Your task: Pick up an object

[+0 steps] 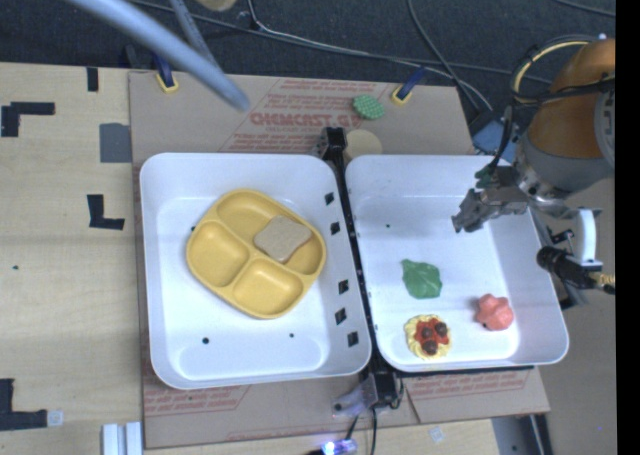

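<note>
Looking down, I see the gripper (470, 220) over the upper right of the right bin (400, 178), nothing between its fingers; whether it's released or clenched I cannot tell. Below it lie a green toy (421, 278), a pink toy (493, 312) and a small pizza toy (428, 334). The left bin (170, 343) has a yellow tray (245, 288) with toast (282, 236) on it.
</note>
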`<move>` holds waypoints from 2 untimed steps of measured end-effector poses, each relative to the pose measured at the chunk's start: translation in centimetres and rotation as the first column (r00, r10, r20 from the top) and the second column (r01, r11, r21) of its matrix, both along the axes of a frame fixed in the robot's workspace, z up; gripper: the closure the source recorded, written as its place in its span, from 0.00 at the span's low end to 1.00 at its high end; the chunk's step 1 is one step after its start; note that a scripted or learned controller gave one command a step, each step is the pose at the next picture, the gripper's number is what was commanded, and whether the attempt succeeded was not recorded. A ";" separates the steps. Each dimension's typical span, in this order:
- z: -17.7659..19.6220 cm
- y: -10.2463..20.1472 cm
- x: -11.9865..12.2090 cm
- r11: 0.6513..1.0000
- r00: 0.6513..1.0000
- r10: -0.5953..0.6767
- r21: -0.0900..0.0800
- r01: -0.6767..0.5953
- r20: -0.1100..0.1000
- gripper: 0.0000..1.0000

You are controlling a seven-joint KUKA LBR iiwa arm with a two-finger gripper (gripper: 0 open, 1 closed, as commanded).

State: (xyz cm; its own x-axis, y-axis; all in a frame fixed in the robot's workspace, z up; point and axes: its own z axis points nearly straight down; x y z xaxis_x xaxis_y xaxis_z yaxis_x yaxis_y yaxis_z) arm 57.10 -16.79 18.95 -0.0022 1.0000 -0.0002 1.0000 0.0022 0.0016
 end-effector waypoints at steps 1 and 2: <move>3.2 0.1 0.1 1.000 1.000 0.000 0.000 0.000 0.001 1.00; 2.8 5.2 1.2 1.000 1.000 0.004 0.001 -0.004 -0.002 1.00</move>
State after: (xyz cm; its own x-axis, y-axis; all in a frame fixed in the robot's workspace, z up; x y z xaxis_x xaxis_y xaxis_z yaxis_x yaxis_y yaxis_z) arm 58.32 -11.56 21.73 -0.0061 1.0000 0.0011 1.0000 0.0061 -0.0005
